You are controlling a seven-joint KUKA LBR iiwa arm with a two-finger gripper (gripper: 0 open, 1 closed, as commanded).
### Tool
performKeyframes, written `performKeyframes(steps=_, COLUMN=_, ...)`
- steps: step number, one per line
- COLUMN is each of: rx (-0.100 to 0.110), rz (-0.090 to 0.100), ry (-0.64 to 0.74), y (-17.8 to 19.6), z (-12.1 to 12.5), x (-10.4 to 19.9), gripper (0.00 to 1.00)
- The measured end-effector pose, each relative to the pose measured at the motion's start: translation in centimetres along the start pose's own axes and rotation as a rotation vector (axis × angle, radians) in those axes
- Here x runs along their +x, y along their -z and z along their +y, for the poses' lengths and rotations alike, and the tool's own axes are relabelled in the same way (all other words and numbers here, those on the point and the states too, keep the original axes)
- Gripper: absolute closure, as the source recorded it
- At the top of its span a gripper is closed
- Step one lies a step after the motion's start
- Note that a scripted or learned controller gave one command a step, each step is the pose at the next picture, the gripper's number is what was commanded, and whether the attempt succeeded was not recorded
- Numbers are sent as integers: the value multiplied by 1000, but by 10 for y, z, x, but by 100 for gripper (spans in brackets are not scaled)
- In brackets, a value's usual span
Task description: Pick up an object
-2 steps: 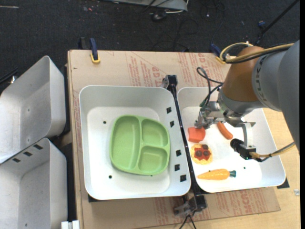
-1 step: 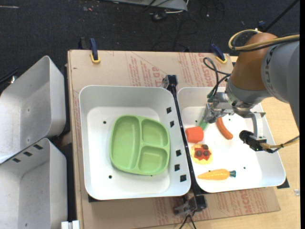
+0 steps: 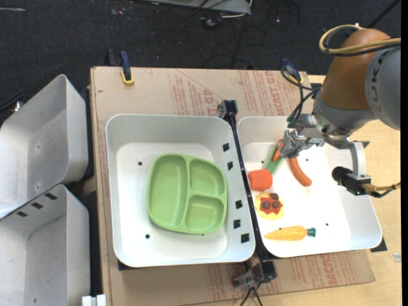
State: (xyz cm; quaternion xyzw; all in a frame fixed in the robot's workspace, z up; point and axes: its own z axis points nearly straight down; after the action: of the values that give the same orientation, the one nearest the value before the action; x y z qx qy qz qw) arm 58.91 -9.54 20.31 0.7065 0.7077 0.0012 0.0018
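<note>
In the right bin (image 3: 357, 231) lie several toys. An orange carrot piece (image 3: 260, 180) with a green stem (image 3: 275, 162) sits near the bin's left wall. Just right of it lies an orange-red sausage shape (image 3: 301, 173). Below them are a yellow piece with dark berries (image 3: 269, 204) and a yellow cob with a teal tip (image 3: 287, 233). My gripper (image 3: 292, 144) hangs low over the stem's upper end and the sausage's upper end. Its own body hides how it stands, and nothing is visibly lifted.
The left bin (image 3: 121, 190) holds a green divided plate (image 3: 188, 193). A black divider (image 3: 241, 177) runs between the bins. The grey and orange arm (image 3: 354, 75) comes in from the upper right, with a black cable part (image 3: 349, 178) over the right bin.
</note>
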Motion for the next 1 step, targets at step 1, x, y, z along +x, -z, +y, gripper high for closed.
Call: performKeyframes(steps=1, rx=-3, rz=0, ry=1, y=64, z=3, x=2, gripper=100)
